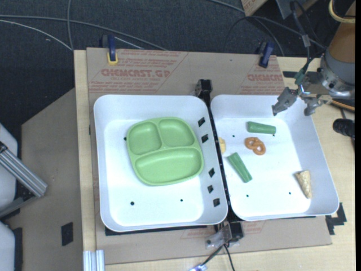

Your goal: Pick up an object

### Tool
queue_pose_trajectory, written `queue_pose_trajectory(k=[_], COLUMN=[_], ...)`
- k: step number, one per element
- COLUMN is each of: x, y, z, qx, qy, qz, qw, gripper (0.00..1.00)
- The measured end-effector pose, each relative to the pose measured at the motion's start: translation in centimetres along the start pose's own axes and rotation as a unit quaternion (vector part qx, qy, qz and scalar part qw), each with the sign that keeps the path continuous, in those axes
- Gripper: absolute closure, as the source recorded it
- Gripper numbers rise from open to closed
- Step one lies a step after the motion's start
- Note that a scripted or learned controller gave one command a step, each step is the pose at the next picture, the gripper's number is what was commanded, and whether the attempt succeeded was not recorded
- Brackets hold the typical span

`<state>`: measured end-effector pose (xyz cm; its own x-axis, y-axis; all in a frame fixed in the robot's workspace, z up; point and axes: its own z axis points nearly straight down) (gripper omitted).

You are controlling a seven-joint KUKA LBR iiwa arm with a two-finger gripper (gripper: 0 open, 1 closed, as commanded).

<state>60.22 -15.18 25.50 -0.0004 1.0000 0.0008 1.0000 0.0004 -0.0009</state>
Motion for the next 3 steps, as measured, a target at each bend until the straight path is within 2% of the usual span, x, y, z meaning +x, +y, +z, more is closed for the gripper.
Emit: queue_pose_trajectory(k=[2,3], x=[-0.6,-0.4], y=[1.4,0.8], z=[9.3,15.6], qx=[0.003,0.003], qy=[0.001,0.001], qz=[0.000,0.000], qw=[1.0000,1.0000], gripper=[0.00,0.00])
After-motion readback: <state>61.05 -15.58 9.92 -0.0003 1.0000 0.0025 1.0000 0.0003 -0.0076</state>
